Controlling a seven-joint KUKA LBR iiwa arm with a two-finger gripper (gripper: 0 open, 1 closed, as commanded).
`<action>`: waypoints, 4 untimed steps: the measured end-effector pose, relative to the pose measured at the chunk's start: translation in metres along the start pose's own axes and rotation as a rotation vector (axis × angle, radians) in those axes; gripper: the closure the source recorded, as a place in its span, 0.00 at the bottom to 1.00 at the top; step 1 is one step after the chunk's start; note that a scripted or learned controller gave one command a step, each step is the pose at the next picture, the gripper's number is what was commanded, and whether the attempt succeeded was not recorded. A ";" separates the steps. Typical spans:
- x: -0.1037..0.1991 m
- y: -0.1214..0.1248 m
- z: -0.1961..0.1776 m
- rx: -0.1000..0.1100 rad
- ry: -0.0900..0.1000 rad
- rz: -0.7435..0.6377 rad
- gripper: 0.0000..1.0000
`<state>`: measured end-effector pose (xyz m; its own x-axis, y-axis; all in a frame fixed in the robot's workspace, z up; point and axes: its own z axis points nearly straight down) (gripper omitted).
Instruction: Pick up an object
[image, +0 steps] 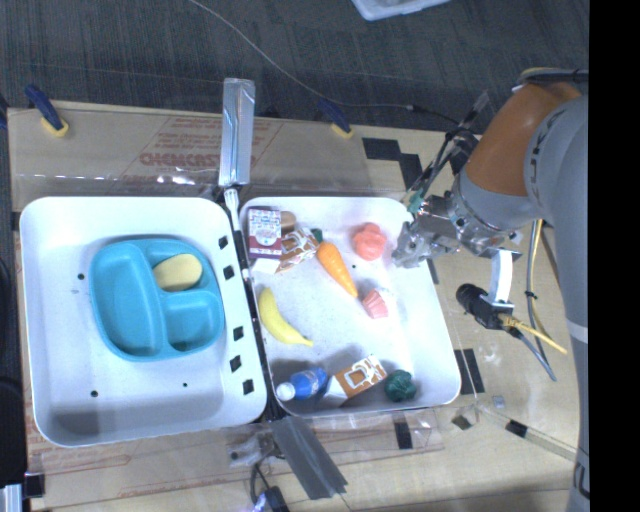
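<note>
The jaws hung over the right rim of the right bin, reaching in from the right; from where I stood I could not tell whether they were spread or closed, and nothing showed between them. The nearest thing to them was the round pinkish-red fruit, just to their left — to my eye the likeliest pick. Beyond it lay the carrot, its long axis running on a slant from upper left to lower right, with a small pink piece near its lower tip.

Further off were a banana along the left wall, a red-and-white carton with a brown packet beside it at the top, and along the near wall a blue bottle, an orange box and a dark green lump. The left bin held a blue tray with a yellow thing in it, well apart. Nothing stood between the jaws and the fruit, though the bin's wall sat close under them.
</note>
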<state>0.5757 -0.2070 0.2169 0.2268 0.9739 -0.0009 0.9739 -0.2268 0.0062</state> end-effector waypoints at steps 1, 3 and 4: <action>0.089 -0.029 0.125 0.009 0.004 -0.494 0.00; 0.044 0.037 0.054 0.003 0.000 -0.475 0.00; 0.020 0.045 0.126 0.008 0.001 -0.486 0.00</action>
<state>0.6243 -0.1983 0.0914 -0.2543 0.9671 -0.0006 0.9671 0.2543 -0.0023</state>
